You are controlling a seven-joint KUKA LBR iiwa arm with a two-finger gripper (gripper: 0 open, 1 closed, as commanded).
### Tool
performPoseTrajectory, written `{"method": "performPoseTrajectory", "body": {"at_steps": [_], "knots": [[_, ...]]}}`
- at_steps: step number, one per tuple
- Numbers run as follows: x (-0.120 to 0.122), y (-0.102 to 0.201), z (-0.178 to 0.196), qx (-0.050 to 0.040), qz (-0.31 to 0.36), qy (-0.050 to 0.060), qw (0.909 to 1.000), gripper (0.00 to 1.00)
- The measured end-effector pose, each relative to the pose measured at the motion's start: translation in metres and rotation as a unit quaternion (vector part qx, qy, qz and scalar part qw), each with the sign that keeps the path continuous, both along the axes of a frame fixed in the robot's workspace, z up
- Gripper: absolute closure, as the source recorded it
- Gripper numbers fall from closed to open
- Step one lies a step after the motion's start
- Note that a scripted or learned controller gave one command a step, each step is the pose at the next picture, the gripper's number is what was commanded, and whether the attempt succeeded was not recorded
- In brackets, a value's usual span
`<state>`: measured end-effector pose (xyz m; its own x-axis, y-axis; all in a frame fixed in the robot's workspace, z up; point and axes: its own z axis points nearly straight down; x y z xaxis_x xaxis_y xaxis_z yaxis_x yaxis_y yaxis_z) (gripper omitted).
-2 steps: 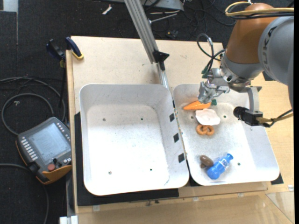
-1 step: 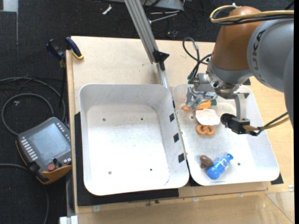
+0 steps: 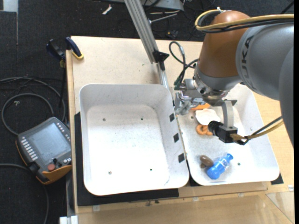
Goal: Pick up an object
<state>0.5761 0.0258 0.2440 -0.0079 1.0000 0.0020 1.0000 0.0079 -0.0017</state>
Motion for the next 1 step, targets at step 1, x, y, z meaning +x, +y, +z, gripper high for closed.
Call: {"method": "performPoseTrajectory", "body": {"at_steps": [1], "knots": [[-0.0348, 0.0511, -0.0106, -0.0001, 0.000, 0.001, 1.0000, 1.00]]}}
